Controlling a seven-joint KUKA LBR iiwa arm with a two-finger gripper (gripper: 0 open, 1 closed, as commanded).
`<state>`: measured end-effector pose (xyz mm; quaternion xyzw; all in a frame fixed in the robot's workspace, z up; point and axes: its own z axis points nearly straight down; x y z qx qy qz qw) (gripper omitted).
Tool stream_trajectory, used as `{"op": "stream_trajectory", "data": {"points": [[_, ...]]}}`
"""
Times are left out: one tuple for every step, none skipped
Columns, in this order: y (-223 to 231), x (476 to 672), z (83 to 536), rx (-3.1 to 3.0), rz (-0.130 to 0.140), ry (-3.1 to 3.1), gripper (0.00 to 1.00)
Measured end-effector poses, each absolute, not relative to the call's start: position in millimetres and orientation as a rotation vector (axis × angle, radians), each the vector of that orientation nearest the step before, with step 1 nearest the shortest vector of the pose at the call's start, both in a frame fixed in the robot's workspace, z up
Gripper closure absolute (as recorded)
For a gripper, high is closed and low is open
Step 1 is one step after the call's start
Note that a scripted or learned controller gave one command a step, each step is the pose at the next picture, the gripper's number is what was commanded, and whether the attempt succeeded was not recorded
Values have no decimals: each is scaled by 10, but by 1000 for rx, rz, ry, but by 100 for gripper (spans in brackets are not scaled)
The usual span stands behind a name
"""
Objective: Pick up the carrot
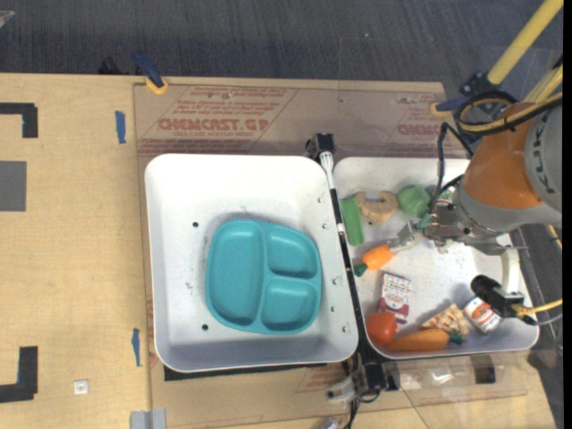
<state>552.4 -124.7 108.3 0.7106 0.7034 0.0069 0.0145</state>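
- Red letters on the brown board (223,114) behind the bins, read as "CHEMCAST GP", printed upside down; same red print again by the far right corner, too small to read.
- A small red and white packet (395,295) with writing on it, too tiny to read.
- A little bottle (483,314) with a red and white label, words not clear.
- Carrot (421,340): long, orange, smooth, lying flat along the near wall of the right bin (500,350), just beside a round red tomato (382,327).
- A second, shorter orange piece (378,257) with a green end near the middle wall of the same bin.
- Gripper (407,236) low over the right bin, near that short orange piece, well apart from the carrot; nothing seen held, and open or closed cannot be told.
- Blue-green tray (263,275) with three parts in the left bin (179,195).
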Motion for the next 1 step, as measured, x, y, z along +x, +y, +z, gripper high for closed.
{"op": "stream_trajectory", "data": {"points": [[-1024,5662,1003,2294,31,2091,0]]}}
